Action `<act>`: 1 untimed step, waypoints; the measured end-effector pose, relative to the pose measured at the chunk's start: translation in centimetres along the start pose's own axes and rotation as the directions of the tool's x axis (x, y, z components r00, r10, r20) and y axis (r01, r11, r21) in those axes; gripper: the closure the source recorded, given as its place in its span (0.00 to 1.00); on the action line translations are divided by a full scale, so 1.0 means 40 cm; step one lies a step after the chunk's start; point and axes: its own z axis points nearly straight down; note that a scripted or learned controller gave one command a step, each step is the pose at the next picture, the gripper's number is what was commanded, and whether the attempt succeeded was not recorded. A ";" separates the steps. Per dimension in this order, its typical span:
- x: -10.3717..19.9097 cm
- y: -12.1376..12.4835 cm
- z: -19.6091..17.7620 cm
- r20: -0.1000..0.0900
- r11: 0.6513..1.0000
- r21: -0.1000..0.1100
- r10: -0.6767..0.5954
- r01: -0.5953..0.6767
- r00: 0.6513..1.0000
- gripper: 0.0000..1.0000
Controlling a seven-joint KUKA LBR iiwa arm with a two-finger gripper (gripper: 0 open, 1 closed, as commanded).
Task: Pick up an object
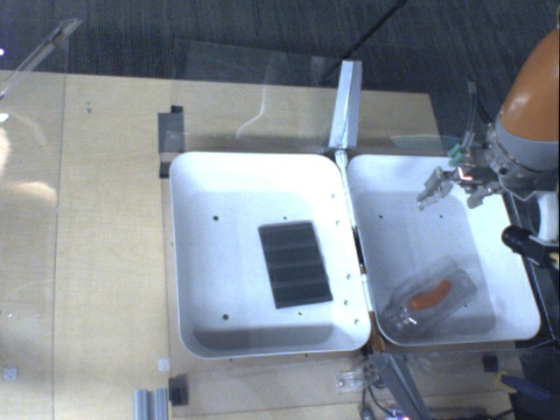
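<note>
The grey arm's two-finger gripper (455, 185) is hovering over the far part of the right shallow white bin (385, 201); its jaws are looking spread apart and holding nothing, though the view is small and somewhat blurred there. The likeliest target is the clear plastic cup or bottle with an orange piece inside (429, 300), which is lying on its side in the near part of that same bin, well apart from the gripper; so the step in hand is judged to be the approach. Doing it well is probably calling for travelling toward the near wall, then descending with the jaws straddling the narrow width of the clear body, since a round, smooth shell is likely to roll or slip. The left shallow white bin (201, 234) is holding 1 dark ribbed rectangular slab (295, 264), lying flat near its middle; both bins are sitting side by side on the pale wooden surface (96, 252).
</note>
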 end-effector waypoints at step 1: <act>-0.013 -0.001 0.208 0.000 0.997 0.001 0.080 -0.080 0.997 0.00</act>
